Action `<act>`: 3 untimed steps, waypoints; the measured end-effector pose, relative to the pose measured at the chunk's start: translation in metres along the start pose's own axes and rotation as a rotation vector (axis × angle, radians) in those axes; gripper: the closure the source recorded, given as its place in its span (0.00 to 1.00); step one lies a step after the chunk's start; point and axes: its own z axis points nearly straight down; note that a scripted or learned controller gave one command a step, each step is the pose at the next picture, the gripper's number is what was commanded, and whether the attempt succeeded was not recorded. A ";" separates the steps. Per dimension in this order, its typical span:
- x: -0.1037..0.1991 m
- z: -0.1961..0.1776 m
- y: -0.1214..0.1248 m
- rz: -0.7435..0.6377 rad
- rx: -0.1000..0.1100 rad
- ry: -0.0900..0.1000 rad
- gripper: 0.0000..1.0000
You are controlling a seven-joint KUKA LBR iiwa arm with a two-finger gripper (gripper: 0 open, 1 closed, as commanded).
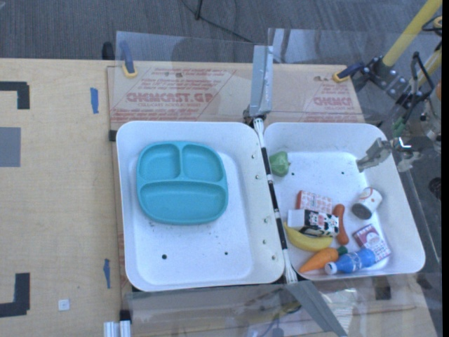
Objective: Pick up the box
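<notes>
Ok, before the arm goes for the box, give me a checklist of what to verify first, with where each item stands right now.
1. Box located: ok. A red and white box lies in the right bin.
2. Single candidate: not ok. A black and white carton touches it, and a red packet lies nearby.
3. End effector above the box: not ok. It sits near the bin's far right corner, apart from the box.
4. Box top uncovered: ok.
5. Room around the box: not ok. The carton and banana crowd its near side.
</notes>
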 end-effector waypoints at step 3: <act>0.071 0.178 0.004 -0.125 -0.013 -0.004 0.00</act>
